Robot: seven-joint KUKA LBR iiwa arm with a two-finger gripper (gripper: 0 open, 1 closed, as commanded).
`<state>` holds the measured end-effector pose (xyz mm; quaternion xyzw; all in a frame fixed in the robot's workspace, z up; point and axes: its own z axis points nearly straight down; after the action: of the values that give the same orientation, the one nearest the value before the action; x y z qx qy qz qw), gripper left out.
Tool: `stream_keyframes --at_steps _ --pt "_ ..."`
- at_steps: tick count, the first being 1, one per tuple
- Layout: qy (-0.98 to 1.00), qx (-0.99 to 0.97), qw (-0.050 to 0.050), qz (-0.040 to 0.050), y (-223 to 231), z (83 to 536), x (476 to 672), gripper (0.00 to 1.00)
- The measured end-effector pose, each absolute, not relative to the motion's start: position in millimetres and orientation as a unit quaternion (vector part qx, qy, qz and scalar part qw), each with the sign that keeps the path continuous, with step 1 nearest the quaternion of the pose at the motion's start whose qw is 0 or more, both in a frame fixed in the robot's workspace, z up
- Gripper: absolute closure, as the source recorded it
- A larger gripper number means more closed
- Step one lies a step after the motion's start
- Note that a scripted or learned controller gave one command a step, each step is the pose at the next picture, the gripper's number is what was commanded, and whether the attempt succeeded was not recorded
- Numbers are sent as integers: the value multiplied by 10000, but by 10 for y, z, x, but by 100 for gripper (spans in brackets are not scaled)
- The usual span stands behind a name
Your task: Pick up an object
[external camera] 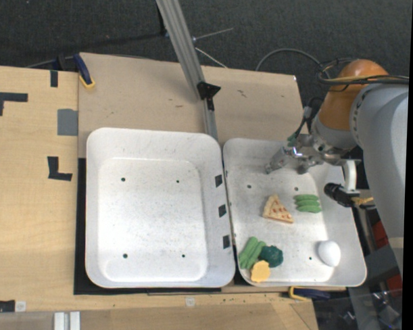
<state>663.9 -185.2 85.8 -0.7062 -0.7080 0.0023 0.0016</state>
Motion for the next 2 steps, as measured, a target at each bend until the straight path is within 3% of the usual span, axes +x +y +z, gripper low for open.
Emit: stream_keyframes --at_steps 1,2 --pt "-7086 -7057 0 15 -1849 988 6651 100" --pt "-7076 -7066 -22 -11 -1928 1570 6636 100"
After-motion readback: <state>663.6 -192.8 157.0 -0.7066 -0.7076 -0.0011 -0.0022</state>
